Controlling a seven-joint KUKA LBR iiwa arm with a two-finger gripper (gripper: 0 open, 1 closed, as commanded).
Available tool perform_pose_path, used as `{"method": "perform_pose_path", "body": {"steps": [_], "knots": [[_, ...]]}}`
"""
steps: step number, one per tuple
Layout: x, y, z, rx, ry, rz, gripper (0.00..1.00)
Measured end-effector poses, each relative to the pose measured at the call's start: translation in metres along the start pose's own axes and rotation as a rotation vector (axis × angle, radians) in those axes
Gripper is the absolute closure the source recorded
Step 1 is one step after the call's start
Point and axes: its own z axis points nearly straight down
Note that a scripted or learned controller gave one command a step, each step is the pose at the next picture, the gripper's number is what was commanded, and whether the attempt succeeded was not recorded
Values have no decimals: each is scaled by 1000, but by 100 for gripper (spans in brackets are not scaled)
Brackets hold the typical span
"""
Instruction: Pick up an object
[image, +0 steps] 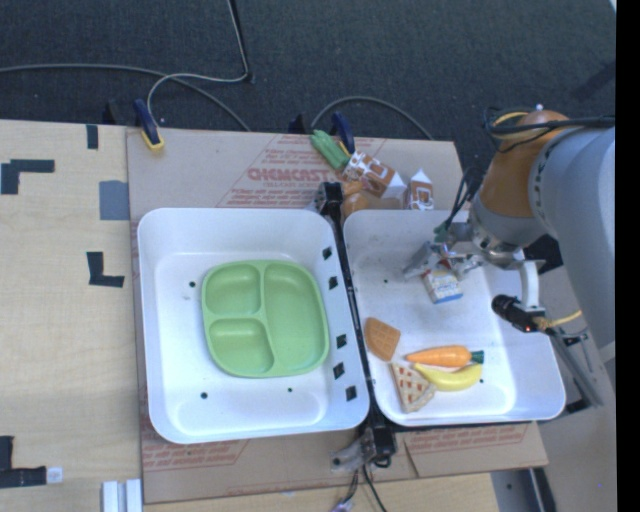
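Gripper (441, 262), finger state unclear, over small carton (442, 287); cardboard (280, 172) reads "CHEMCAST".

A small white-and-blue carton (442, 287) lies in the right bin. A carrot (440, 356) and banana (452, 377) lie touching nearer the front.

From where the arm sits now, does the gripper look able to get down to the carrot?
Probably yes. The carrot lies uncovered in the right bin, with the gripper just above it in the view. The banana touches its near side, which could crowd a grasp.
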Motion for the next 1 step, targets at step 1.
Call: {"method": "perform_pose_path", "body": {"steps": [1], "knots": [[0,0,-10,0,0,0,100]]}}
